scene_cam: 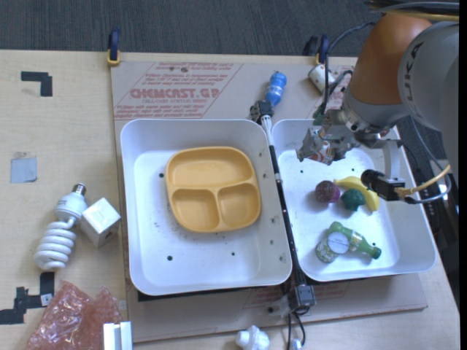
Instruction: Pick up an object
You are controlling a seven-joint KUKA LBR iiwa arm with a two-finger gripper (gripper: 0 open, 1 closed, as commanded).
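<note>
Arm (408, 57), grey w/ orange band, comes in from the right; its jaws hang over the upper-left corner of the right bin (412, 261). They read as a dark metal tangle, so can't tell if they're spread or pressed together, and nothing visible is pinched in them. Pick candidates are all in that bin, below the jaws and apart from them: a round purple fruit (327, 192), matte; just beside it a yellow banana (350, 184), curved and smooth; a small green lump (353, 200) touching the banana's underside; and nearer the front wall a green bottle (357, 245) lying on its side w/ a round pale disc at one end. Left bin (139, 217) is glossy white plastic w/ rounded corners and holds a yellow-orange divided plate (214, 189), 3 compartments, lying flat. Both bins sit on a brown cardboard sheet (175, 90) w/ red print, blue clamps (114, 47) at its back edge, and a blue-and-white bottle (276, 87) lies on it. The desk (58, 122) is pale wood-tone; on its left are a white spiral bulb (58, 235), a white cube (101, 218) touching it, and a crinkly pink bag (73, 319). Dark carpet (219, 6) runs behind.
</note>
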